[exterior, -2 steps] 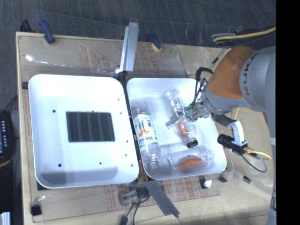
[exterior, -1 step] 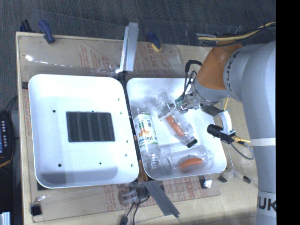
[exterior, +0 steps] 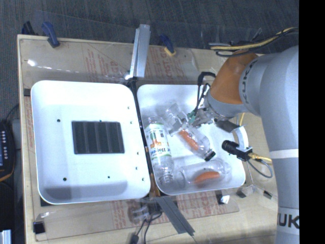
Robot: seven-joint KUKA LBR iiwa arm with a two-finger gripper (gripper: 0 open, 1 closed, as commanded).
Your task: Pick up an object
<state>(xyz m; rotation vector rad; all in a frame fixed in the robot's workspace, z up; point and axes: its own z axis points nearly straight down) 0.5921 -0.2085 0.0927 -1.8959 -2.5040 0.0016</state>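
The right bin (exterior: 152,93) holds several clear plastic items. A bottle with a white and green label (exterior: 157,145) lies along its left wall. A clear bottle with an orange piece inside (exterior: 194,141) lies in the middle, and a clear container with an orange piece (exterior: 205,175) lies near the front wall. Crumpled clear plastic (exterior: 169,112) sits toward the back. My gripper (exterior: 194,119) reaches down from the right into the middle of this bin, just above the upper end of the middle bottle. I cannot see anything held in it.
The left bin (exterior: 51,100) holds a dark ribbed rectangular block (exterior: 97,137). A metal divider bar (exterior: 139,50) rises between the bins at the back. My grey arm with its orange band (exterior: 227,78) covers the right bin's right wall, trailing cables (exterior: 254,159).
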